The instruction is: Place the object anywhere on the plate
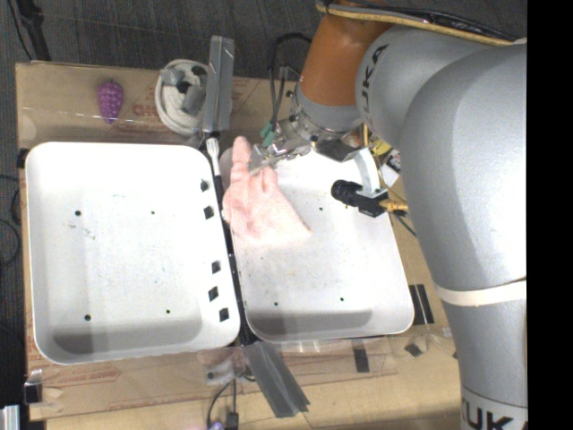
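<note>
A soft-looking pink thing with an irregular outline lies in the far left corner of the right bin, up against the divider between the bins. My gripper reaches in from the right and sits directly over the pink thing's upper end, touching or nearly touching it. The wrist with its orange band hides what lies beneath it. I cannot make out a separate plate or a second object in either bin.
The left bin stands beside the right one. Behind the bins on the bench are a small purple object, a white coil and a grey upright bracket. A black fitting with cables hangs off the arm over the right bin.
</note>
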Controlling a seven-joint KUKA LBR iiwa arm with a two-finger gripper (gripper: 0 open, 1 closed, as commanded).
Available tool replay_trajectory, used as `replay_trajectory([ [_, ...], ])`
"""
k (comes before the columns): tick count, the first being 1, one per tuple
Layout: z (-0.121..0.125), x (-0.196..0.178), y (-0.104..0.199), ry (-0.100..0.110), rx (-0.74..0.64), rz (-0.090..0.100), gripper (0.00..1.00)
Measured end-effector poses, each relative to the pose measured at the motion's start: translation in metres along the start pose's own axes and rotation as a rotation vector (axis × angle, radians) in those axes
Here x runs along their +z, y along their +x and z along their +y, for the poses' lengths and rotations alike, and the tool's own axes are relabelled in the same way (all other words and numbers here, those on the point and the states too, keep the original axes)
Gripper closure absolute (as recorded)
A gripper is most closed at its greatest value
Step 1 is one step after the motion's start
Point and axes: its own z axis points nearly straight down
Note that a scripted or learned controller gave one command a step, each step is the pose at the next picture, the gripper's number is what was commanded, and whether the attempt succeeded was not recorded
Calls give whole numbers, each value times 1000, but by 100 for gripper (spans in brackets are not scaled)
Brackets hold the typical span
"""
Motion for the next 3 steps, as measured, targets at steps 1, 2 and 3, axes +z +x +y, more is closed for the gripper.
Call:
replay_trajectory([
  [1,0,-39,0,0,-6,0,100],
  [2,-9,-30,45,3,-411,1,100],
  [3,-23,-42,94,1,-817,0,100],
])
